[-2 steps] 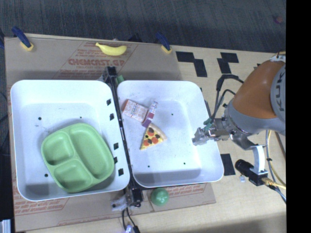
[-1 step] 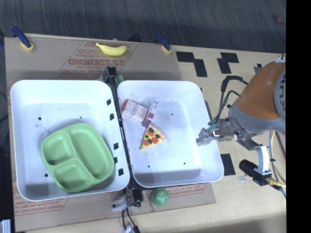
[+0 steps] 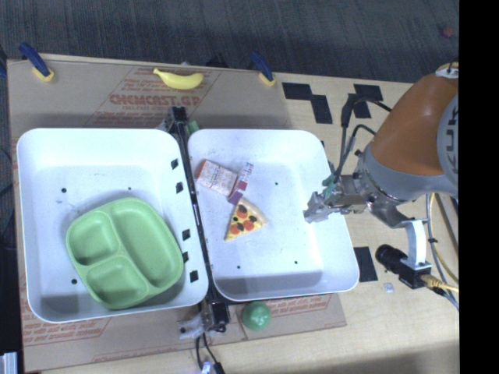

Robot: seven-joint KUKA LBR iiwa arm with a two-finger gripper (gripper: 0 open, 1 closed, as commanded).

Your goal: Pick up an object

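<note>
While the pizza slice (image 3: 245, 221) is lying mid right bin (image 3: 300, 275), tool (image 3: 318, 209) is hovering at bin's right edge w/ finger state unclear.

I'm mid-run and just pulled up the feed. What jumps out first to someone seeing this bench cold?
First the green divided tray, which takes up much of the left bin. Next the arm's orange band at the right, with the gripper over the right bin's right edge. In that bin lie a toy pizza slice and, just above it, a small box.
</note>
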